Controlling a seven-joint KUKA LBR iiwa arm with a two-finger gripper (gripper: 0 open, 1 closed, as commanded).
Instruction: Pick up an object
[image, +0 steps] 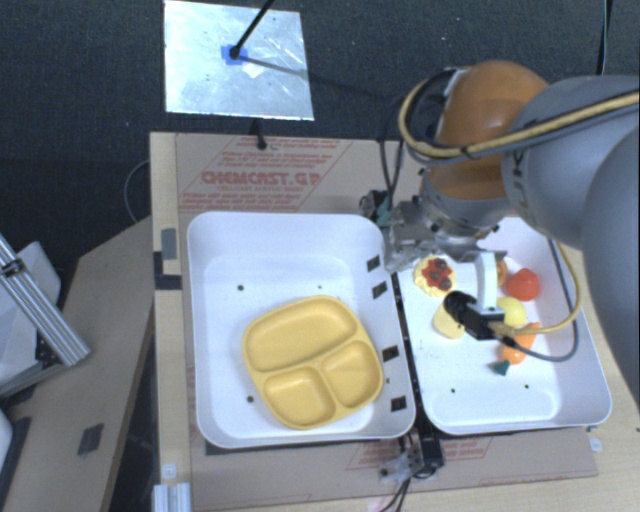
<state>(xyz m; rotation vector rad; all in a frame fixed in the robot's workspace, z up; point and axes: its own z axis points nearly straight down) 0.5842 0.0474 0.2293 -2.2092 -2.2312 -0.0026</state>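
Nearest you: yellow tray (310, 360), three compartments, in left bin (215, 300). Right bin (520, 405) holds pickable toys: teal bit (499, 368) in front, orange piece (515, 350) just behind, yellow lump (447, 322) left, red ball (521, 284) and dotted disc (435, 273) farther back. Gripper (437, 248) over disc; you can't judge whether claw is spread or closed.

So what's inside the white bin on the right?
Small toys in the white right bin: a round yellow-and-red piece, a red-orange lump, a teal bit. The grey arm covers the far end.
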